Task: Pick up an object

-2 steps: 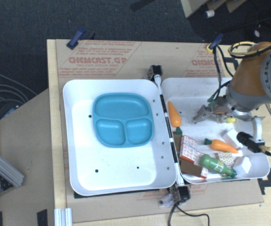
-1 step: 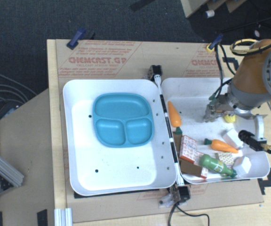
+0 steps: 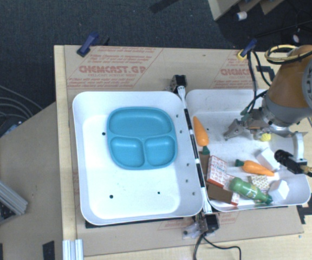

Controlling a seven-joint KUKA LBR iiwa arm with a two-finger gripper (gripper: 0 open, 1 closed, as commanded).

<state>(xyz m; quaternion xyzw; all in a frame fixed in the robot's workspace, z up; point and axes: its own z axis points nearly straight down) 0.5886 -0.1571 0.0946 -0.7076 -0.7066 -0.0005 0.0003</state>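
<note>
- The end effector (image 3: pixel 241 128) hangs low over the upper part of the right bin (image 3: pixel 221 99), its metal fingers reaching toward the bin's left side. Nothing shows between the fingers, but whether they are spread or closed cannot be told.
- An orange carrot (image 3: pixel 200 131) lies along the right bin's left edge, just left of the end effector and apart from it — the closest object to the fingertips.
- A second carrot (image 3: pixel 258 168) lies lower in the same bin, below the end effector and well clear of it.
- A green bottle (image 3: pixel 249 190) lies on its side near the bin's bottom edge, farther still from the end effector.
- A red-and-white printed box (image 3: pixel 218 171) sits beside the bottle's left end, leaning over a brown piece (image 3: pixel 220 194).
- A small yellow item (image 3: pixel 265 137) rests just beneath the wrist.
- The left bin (image 3: pixel 91 161) holds a blue divided plate (image 3: pixel 141 136).
- Both bins rest on the brown-papered tabletop (image 3: pixel 112 66).
</note>
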